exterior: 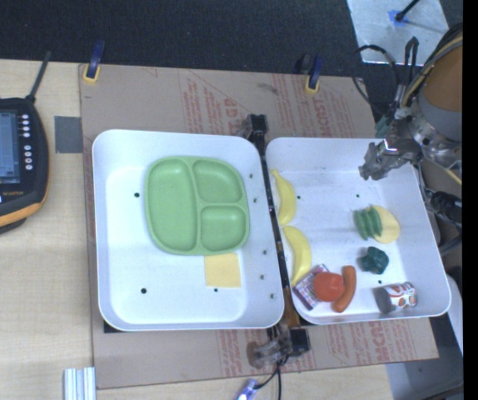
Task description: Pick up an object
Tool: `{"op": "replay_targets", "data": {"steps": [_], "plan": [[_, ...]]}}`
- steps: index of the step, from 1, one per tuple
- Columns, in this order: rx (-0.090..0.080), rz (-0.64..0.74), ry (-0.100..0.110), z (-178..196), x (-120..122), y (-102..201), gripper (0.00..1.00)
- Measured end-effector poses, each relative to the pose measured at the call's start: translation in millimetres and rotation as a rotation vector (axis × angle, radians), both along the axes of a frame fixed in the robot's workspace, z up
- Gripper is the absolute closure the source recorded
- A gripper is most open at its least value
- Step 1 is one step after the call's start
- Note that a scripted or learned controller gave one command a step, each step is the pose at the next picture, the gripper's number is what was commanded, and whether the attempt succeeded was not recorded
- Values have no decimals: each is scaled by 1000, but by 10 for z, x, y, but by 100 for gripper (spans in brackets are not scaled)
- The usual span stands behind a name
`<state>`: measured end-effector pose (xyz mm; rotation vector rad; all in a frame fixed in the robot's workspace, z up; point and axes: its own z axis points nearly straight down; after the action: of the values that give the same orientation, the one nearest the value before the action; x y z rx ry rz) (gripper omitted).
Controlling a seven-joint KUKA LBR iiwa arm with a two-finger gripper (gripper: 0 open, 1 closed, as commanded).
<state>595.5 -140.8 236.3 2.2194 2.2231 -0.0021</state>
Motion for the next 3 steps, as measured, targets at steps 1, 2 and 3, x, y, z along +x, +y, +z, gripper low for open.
{"op": "replay_targets", "data": {"steps": [1,2,3], "plan": [[1,2,6,-1011,-8,-320,0],[1,1,1,-444,-45,-715,0],[1,5,4,-934,24,-700,0]]}}
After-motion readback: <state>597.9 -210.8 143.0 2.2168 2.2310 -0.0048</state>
